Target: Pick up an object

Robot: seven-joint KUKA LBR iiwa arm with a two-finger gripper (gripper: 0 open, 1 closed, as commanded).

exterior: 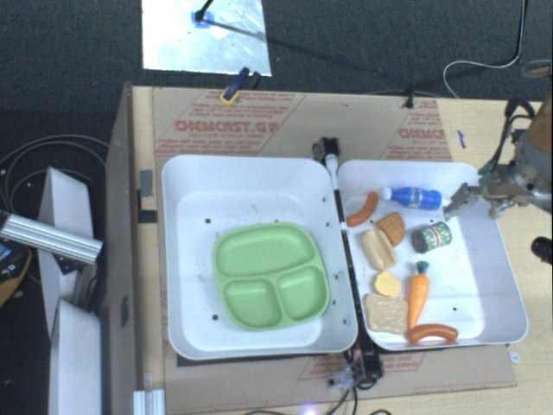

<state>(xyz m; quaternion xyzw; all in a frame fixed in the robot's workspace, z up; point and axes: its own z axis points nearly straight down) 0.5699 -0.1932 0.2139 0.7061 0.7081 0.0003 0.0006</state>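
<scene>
Bench front: the brown cardboard sheet printed with red lettering lies under both bins and juts out past their near edges.
Left bin: the shallow white plastic bin on the view's left holds the pale green three-compartment plastic plate, which lies flat toward the bin's near side.
Right bin: the shallow white plastic bin on the view's right holds all the toy food, gathered along its left half.
Nearest items: the orange-red toy sausage lies near the front rim, just beside the tan slice of toy bread.
Carrot: the orange toy carrot with a green top lies lengthwise, its green end pointing away from the camera, beside the bread.
Middle items: the yellow round toy piece touches the bread's far edge; the pale beige toy roll and the brown toy pastry sit just beyond it.
Can: the small dark tin with a green label lies on its side, right of the pastry.
Far items: the second orange-red toy sausage lies slanted near the divider; the blue plastic bottle with a white cap lies on its side near the back wall.
Pincer: the grey two-finger gripper hangs over the right bin's far right part, near the bottle and the tin; whether it is released or clenched cannot be told, and nothing is seen between its tips.
Arm: the grey arm enters from the right edge.
</scene>
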